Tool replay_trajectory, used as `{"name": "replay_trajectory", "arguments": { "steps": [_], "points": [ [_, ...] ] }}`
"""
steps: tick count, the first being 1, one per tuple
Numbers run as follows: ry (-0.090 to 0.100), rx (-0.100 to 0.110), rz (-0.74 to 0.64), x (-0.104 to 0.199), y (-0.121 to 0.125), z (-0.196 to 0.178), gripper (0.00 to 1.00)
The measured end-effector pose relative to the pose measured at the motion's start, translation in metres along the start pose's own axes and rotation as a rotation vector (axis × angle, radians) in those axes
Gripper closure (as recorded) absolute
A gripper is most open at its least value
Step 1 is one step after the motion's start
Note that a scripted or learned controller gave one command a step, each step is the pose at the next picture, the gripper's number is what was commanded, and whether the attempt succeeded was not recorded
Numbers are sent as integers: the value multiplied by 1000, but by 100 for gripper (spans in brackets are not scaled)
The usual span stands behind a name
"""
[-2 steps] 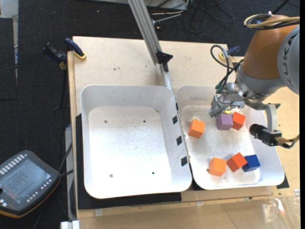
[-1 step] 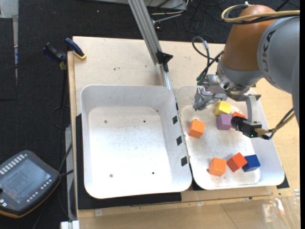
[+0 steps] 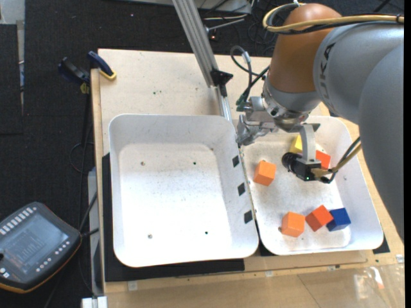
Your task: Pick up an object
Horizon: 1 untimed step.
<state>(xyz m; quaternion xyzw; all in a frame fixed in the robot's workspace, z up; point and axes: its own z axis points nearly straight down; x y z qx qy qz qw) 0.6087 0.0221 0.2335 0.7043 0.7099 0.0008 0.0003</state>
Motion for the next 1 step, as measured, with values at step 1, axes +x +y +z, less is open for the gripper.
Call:
{"name": "replay_trajectory", "arguments": {
  "steps": [1],
  "points": [
    [0,0,0,54,12,10,100]
  ]
}}
